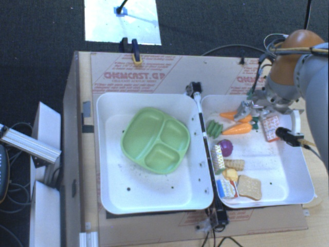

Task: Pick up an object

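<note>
So the left bin (108,138) just has a green divided plate (156,139) sitting roughly in its middle, tilted a bit, nothing on it. Looks like a drop-off spot to me, so it makes sense it's kept apart from the clutter.

The right bin (298,174) is where all the toy food lives: a purple thing (225,147) near the divider, a cracker (235,164) below it, and a toast slice (249,187) toward the near edge.

Up by the far edge are two carrots, and the bigger carrot (237,129) lies just below-left of the gripper (245,110), practically touching it. Probably the target. Honestly can't tell whether the gripper has closed on anything.
</note>
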{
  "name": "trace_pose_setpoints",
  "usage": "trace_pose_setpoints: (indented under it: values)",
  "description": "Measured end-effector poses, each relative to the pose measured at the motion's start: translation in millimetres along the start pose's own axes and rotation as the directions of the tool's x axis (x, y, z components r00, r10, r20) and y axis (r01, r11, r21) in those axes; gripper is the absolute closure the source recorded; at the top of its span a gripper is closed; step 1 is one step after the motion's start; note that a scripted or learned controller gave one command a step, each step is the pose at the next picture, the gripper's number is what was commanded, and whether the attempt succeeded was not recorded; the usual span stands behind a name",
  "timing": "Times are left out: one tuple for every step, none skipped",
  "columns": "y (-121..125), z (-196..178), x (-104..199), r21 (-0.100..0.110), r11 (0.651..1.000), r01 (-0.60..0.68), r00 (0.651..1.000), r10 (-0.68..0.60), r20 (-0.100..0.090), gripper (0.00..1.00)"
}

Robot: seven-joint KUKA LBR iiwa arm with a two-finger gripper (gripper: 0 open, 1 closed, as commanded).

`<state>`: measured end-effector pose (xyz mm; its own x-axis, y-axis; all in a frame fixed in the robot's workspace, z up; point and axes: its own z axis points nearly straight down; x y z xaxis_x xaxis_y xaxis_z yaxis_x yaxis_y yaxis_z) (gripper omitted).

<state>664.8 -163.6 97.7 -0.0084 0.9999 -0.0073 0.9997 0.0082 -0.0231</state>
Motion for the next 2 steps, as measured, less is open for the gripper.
trace_pose_setpoints:
  values:
    - [-62.5, -113.0, 68.6, -0.028, 1.000, -0.003, 1.000, 0.003, -0.007, 1.00]
    - [-63.3, -111.7, 68.1, -0.025, 1.000, -0.004, 1.000, 0.004, -0.008, 0.00]
